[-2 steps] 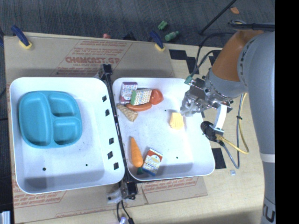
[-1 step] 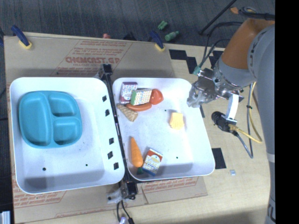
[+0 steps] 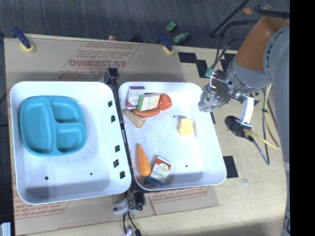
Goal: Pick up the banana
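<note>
banana (image 3: pixel 186 127) taken to be the small yellow piece lying alone, right of centre in the right bin (image 3: pixel 212 154). judged light, stiff, slick; best pinched across its narrow sides. gripper (image 3: pixel 206 102) above that bin's right rim, open or closed not determinable

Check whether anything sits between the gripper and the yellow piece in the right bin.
Nothing visible does. The gripper hovers at the right rim of the right bin; the yellow piece, seemingly the banana, lies alone on bare bin floor just down-left of it.
</note>
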Robot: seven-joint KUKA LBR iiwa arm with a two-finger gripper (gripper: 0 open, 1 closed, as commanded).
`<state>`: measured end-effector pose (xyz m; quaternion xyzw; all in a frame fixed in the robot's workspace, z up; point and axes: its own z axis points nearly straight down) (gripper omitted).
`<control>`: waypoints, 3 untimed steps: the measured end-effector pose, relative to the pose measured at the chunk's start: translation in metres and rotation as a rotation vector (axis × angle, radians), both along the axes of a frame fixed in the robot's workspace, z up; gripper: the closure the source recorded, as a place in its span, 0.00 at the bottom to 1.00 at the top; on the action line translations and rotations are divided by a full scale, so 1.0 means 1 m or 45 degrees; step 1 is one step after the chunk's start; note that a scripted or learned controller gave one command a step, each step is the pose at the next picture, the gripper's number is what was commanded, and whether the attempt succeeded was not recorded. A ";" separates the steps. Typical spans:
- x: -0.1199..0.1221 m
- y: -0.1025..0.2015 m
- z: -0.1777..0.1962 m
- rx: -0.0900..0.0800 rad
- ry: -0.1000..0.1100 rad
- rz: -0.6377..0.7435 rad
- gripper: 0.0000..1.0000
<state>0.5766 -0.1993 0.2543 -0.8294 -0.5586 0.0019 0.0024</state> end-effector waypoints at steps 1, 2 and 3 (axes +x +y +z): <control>0.000 0.001 0.010 0.001 0.004 0.010 1.00; 0.001 0.001 0.020 0.001 0.007 0.020 1.00; 0.001 0.002 0.029 0.002 0.010 0.030 1.00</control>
